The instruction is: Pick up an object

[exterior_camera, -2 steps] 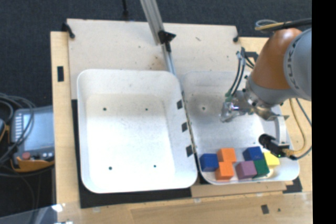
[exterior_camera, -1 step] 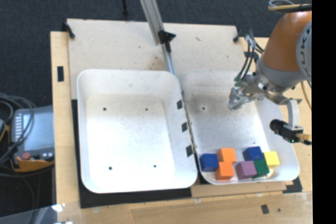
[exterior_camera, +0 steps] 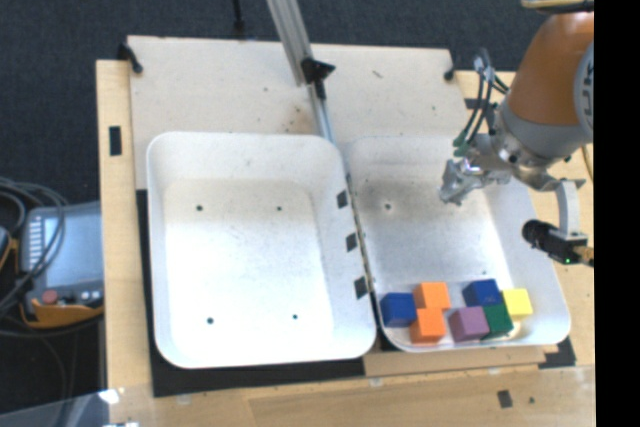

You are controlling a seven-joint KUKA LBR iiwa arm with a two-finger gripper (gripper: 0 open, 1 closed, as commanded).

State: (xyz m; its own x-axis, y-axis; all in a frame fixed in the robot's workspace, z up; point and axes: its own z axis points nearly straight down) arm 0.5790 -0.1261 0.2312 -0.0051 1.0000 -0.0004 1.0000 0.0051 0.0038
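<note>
While the pincer [exterior_camera: 457,185] hangs over the right bin's [exterior_camera: 400,215] far part, I cannot tell its state. Blocks [exterior_camera: 455,310] cluster along that bin's near edge.

The wooden bench [exterior_camera: 115,215] bears two white bins, left [exterior_camera: 250,245] and right [exterior_camera: 440,235], side by side.

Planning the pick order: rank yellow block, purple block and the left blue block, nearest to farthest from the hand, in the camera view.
From the hand:
1. Yellow block, right end of the cluster.
2. Purple block, near edge of the right bin.
3. Left blue block, left end, about as far as purple: too close to call.
</note>
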